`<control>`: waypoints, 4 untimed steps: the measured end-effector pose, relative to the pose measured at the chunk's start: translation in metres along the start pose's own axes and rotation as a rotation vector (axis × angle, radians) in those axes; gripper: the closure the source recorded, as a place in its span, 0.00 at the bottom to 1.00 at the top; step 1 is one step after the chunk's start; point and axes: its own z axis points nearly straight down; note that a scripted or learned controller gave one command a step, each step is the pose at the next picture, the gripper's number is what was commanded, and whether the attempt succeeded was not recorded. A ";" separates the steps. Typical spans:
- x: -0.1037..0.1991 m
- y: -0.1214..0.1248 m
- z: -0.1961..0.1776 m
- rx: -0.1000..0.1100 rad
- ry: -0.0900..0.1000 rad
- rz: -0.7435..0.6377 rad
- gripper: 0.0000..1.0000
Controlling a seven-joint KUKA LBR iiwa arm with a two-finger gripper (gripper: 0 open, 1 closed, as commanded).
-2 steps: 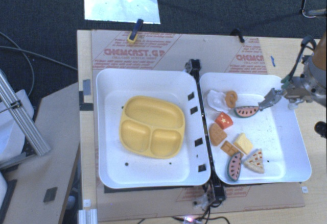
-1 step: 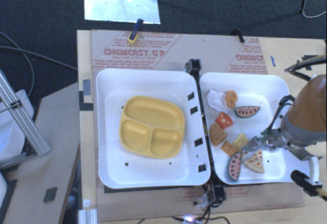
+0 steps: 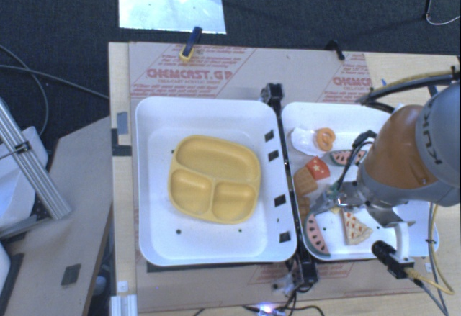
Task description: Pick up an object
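Yellow divided tray (image 3: 214, 178) in left bin (image 3: 148, 185).

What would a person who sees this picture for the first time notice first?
Most likely the yellow divided tray, which lies alone in the middle of the left bin. Next comes the grey arm with its orange band, reaching from the right over the right bin. There the gripper hangs among small toy foods, such as a pizza slice and a watermelon slice.

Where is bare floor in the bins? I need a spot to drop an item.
Left bin: bare floor rings the yellow tray, widest below it. Right bin: crowded with toy food and the gripper.
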 end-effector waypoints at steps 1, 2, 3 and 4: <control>0.098 0.002 -0.106 -0.006 0.007 -0.006 0.00; 0.093 0.002 -0.111 0.000 0.007 0.000 1.00; 0.069 0.003 -0.249 -0.010 0.006 0.001 1.00; 0.098 -0.001 -0.107 0.015 0.008 0.003 1.00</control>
